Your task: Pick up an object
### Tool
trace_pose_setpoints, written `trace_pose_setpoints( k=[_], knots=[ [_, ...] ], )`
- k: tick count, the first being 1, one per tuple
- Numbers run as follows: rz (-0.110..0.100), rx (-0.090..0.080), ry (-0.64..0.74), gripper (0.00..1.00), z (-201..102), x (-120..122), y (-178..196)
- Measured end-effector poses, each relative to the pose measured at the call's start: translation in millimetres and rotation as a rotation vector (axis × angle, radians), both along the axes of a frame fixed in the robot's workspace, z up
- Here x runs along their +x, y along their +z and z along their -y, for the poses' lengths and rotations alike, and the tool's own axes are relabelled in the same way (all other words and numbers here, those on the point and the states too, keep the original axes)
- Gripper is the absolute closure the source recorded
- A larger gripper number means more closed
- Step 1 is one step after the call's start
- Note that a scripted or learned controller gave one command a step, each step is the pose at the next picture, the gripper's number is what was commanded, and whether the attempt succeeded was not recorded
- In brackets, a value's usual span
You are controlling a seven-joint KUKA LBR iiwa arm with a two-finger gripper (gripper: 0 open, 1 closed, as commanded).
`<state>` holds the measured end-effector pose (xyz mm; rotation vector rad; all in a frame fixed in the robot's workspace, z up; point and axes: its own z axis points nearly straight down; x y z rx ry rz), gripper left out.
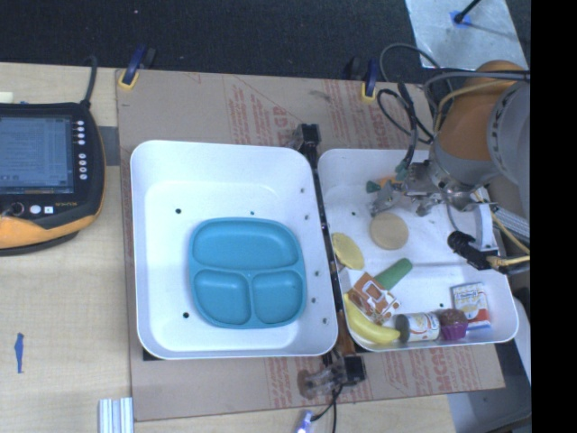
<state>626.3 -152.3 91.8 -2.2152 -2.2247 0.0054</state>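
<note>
Two shallow white bins sit side by side on the wooden surface [72, 314]: the left bin [162, 179] carries a blue three-compartment plastic tray [245, 271]. The right bin [505, 327] holds a round tan disc [389, 233], a green cylinder [393, 272], a yellow banana [368, 328] and a small brown bottle [431, 327]. Claw [407, 200] hangs just above the disc, near the bin's far wall; how far it is spread cannot be told.

White bins [149, 242]; blue divided plate [245, 271]; yellow banana [370, 328]; green cylinder [393, 271]; tan disc [389, 233]; orange-banded grey arm [478, 120].
</note>
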Motion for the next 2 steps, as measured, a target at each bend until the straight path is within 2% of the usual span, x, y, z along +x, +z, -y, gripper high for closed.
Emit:
trace_pose_setpoints(
  k=[1, 2],
  knots=[
    [-0.006, 0.002, -0.002, 0.0, -32, 28, -1],
    [-0.001, -0.001, 0.0, 0.0, -20, -37, 0]
  ],
)
